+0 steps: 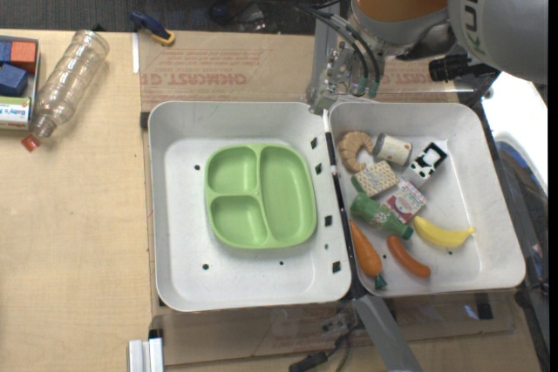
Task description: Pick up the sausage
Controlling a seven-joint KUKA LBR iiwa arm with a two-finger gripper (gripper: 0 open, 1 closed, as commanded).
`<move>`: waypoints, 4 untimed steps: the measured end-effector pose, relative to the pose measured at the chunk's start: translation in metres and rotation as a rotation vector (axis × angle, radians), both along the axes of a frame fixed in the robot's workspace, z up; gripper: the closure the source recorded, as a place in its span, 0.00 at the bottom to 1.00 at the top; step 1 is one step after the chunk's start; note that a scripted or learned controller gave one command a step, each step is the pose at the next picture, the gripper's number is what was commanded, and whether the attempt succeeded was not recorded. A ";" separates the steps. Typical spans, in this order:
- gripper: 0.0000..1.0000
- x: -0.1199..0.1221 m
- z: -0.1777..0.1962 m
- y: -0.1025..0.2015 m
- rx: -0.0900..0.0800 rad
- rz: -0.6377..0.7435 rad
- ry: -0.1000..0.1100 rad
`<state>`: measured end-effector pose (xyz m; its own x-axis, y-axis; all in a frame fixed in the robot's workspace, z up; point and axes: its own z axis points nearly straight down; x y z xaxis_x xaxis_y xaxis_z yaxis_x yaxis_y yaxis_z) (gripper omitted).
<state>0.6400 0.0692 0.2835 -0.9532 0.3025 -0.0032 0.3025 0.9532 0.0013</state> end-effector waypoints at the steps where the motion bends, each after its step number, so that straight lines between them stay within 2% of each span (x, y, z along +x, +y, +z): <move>1: 1.00 -0.069 -0.009 -0.111 -0.001 -0.104 0.002; 2: 1.00 0.000 0.145 -0.124 -0.001 -0.068 -0.002; 4: 1.00 0.003 0.163 -0.125 -0.001 -0.070 -0.008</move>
<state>0.6430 -0.0561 0.4462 -0.9295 0.3687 -0.0109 0.3686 0.9296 0.0027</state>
